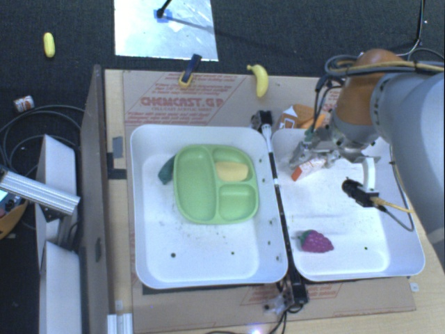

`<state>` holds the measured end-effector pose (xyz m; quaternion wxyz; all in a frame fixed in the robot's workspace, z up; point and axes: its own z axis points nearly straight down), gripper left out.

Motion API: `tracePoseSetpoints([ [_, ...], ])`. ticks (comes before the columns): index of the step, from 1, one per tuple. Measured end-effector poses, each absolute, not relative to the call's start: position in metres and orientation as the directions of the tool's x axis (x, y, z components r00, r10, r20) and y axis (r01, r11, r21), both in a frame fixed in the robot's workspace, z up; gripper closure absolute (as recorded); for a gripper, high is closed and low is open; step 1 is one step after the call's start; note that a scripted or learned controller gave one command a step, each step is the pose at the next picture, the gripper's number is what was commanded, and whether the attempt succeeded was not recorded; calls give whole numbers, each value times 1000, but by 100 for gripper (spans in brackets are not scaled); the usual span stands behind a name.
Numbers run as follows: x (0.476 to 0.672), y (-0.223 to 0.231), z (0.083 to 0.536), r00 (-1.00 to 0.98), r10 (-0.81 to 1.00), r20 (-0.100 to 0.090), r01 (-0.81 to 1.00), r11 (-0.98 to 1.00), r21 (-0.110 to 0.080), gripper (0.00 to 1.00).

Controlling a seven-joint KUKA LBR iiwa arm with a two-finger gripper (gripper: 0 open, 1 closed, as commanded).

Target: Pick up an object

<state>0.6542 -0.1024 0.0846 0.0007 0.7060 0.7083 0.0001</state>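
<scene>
Down low in the right bin [389,256], I cannot tell how my gripper [316,155] stands; beneath it lies a light, crinkly packet [309,167], best pinched across its middle.

Even overhead light, bright white bins [208,270], glare on the foil sheet [163,19], image slightly soft.

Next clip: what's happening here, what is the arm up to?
A grey arm reaches in from the right, its gripper low over the back left corner of the right bin, right at a small red and white item. Whether it has hold of that item is not visible. A purple grape bunch lies near the front of the same bin. The left bin holds a green divided plate with a yellow piece in one compartment, and a dark green object beside the plate.
</scene>
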Motion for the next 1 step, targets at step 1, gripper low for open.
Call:
tracePoseSetpoints([
  [1,639,-87,84,-6,1000,0,1000,6,0,0],
])
